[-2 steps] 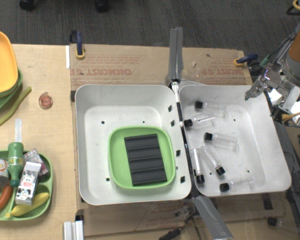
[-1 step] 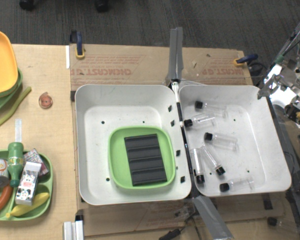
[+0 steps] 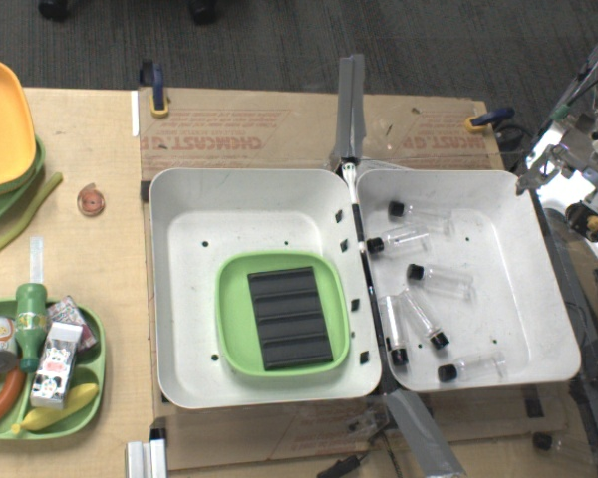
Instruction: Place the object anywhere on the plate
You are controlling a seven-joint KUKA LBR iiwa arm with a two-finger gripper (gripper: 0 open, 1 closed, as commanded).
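A green square plate [image 3: 235,307] lies in the left white bin [image 3: 179,267], towards its front. A black ridged rectangular block [image 3: 289,317] rests flat on the middle of the plate. Several clear tubes with black caps lie scattered in the right white bin [image 3: 538,297], among them one near the back [image 3: 411,210], one in the middle [image 3: 441,280] and one at the front [image 3: 470,368].
Both bins sit on brown cardboard [image 3: 244,132] held by clamps [image 3: 155,90]. On the wooden bench to the left are stacked yellow and green plates [image 3: 0,137], a small pink item [image 3: 91,201] and a green tray of toy food [image 3: 40,371]. Metal fixtures and cables [image 3: 568,157] stand at the right.
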